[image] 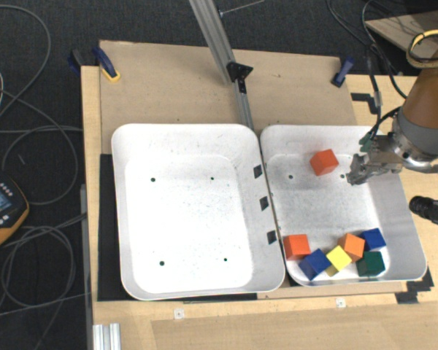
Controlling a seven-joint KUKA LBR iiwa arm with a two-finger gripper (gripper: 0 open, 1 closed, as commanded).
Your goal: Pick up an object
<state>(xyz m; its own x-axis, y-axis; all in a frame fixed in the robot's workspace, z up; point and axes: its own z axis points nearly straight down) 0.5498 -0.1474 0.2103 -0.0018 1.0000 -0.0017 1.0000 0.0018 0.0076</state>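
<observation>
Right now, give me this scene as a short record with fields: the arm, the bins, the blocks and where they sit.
arm: reaches in from the right, gripper over the right bin, beside the lone orange block
gripper contents: no block seen between its fingers
left bin: no blocks seen
right bin, upper part: the lone orange block, apart from the rest
right bin, near edge: cluster of orange block, blue block, yellow block, second orange block, second blue block, green block
</observation>
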